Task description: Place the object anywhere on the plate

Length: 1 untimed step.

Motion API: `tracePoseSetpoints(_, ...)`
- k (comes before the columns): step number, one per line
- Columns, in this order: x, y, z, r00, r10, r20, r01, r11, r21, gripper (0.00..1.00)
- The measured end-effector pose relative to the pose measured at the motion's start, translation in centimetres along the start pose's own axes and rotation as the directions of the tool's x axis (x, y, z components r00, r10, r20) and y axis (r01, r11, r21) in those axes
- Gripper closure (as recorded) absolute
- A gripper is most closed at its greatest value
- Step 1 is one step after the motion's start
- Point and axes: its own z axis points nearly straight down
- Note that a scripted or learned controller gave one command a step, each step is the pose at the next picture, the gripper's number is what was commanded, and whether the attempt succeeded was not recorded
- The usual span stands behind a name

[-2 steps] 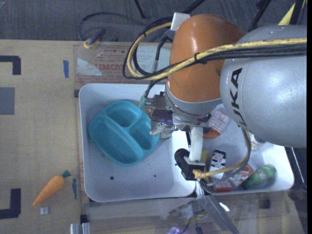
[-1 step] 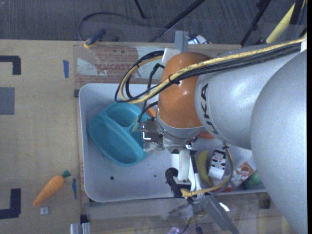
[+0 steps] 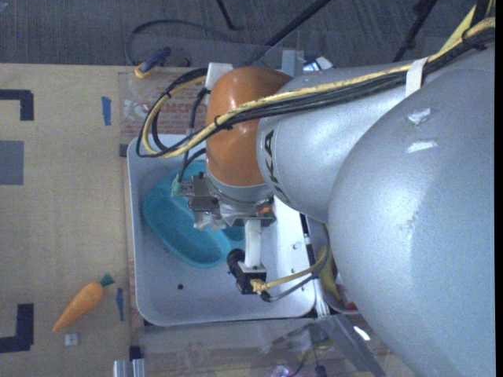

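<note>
The arm (image 3: 377, 155) is hanging over the white bin (image 3: 157, 289), its gripper (image 3: 212, 210) sitting above the blue plate (image 3: 177, 226). Whether the gripper is wide, narrow or holding anything cannot be told. A toy carrot (image 3: 78, 305), probably the object, is lying on the tabletop (image 3: 63, 210) outside the bin. Recommended: centre over the plate before any release.

a robotics lab: tape-marked bench (image 3: 63, 210), tripod legs (image 3: 220, 6), cabled arm (image 3: 377, 171)
</note>
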Motion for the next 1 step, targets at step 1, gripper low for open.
tracePoseSetpoints(1,0.27,-0.85,0.56,0.889,-0.458,-0.001,0.458,0.889,0.002,1.0)
